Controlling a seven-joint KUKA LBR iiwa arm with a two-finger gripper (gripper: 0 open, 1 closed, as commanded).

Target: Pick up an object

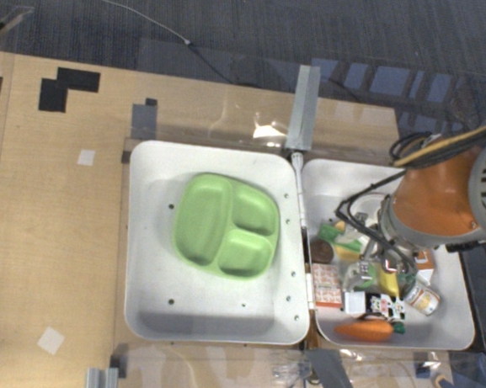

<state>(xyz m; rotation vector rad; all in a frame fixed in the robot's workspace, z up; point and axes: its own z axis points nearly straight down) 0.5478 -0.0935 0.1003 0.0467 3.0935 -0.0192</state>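
Note:
My gripper (pixel 370 269) hangs below the orange wrist band, low over the clutter in the right bin (pixel 459 330). Around it lie a green item (pixel 334 233), a brown round piece (pixel 322 252), a yellow item (pixel 387 283) and a small black-and-white box (pixel 383 307). An orange carrot (pixel 365 330) rests along the bin's near wall. A red-patterned white card (pixel 325 285) lies by the left wall, and a small can (pixel 424 298) sits to the right. The arm hides whatever lies under the wrist.
The left bin (pixel 145 299) holds a green divided plate (pixel 226 224) near its middle. A grey metal post (pixel 303 110) stands behind the seam between the bins. Black cables (pixel 356 203) loop off the wrist over the right bin.

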